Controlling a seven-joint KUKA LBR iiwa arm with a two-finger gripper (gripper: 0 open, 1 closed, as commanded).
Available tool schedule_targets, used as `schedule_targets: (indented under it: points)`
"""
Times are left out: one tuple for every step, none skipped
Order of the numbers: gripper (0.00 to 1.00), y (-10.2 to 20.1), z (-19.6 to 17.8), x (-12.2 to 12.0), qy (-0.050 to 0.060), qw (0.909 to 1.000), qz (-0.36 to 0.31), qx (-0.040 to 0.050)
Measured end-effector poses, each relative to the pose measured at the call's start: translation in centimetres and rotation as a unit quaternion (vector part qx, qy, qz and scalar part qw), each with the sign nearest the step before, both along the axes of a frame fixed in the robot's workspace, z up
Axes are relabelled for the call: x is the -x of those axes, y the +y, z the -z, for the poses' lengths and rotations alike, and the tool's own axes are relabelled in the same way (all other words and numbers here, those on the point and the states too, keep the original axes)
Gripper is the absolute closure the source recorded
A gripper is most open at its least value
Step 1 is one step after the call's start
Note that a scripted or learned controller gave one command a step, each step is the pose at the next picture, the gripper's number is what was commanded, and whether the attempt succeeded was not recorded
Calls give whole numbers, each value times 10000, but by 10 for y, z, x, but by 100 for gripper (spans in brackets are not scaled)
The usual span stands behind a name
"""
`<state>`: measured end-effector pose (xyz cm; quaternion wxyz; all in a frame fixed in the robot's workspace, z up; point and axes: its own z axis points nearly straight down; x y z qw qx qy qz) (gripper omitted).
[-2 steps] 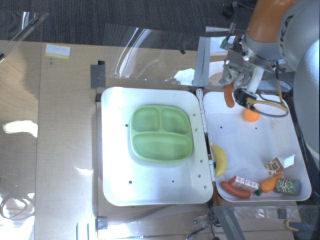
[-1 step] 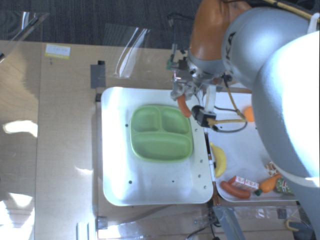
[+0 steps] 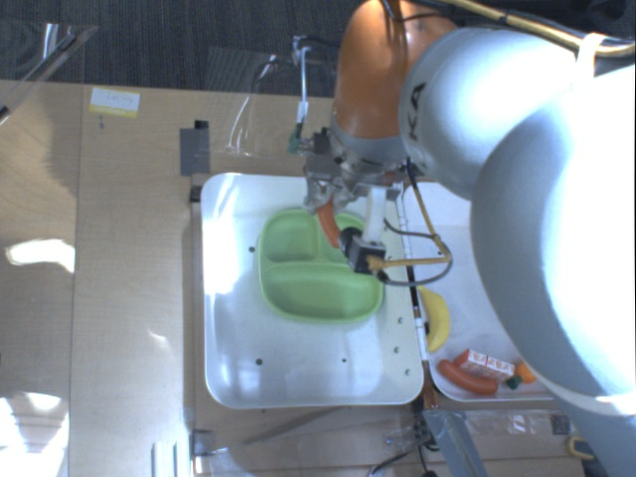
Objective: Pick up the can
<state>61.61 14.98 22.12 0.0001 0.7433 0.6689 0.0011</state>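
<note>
Grey arm (image 3: 527, 167), gripper (image 3: 343, 229) over green tray (image 3: 308, 291)

One camera sits fixed above the desk (image 3: 119, 266), looking down at a slant, with dark floor at 12 o'clock beyond the desk's far edge. The left white bin (image 3: 238, 366) sits near the middle of the frame, the right bin (image 3: 487, 394) is cut off toward 4 o'clock. The arm (image 3: 517, 167) enters from 3 o'clock, close beneath the lens, looming large and covering the frame's upper right.
</note>
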Motion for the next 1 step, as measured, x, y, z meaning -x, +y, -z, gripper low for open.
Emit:
schedule_targets:
  points:
    - [100, 19, -35, -53, -32, 9999, 95, -3]
